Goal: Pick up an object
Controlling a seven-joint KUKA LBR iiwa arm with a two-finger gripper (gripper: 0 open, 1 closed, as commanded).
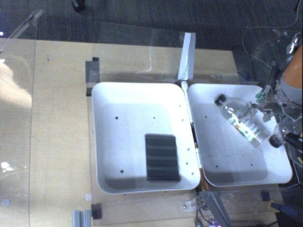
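Pincer: the pincer (259,109) hangs at the arm's end over the right part of the right-hand bin, its metal parts just above the lower half of a clear bottle; whether it is spread or pressed together, I cannot tell, since the linkage blurs into the bottle's glare.
Arm: the arm (291,77) enters from the right edge, grey with an orange band showing at the upper right, and cables trail around it.
Bottle: the clear plastic bottle (239,122) lies on its side on the floor of the right-hand bin, slanted, with its black cap (220,100) toward the upper left and its base toward the lower right; a label with green print wraps its middle.
Right bin: the right bin (218,171) is shallow and white, and the bottle rests in its upper right part, well apart from the near wall.
Left bin: the left bin (109,126) sits just beside the right one, their walls touching along the middle.
Black block: a dark ribbed rectangular block (162,157) lies flat in the left bin, near its lower edge and right of centre.
Bench: the bench (52,141) is pale wood, and a clear panel covers its left side.
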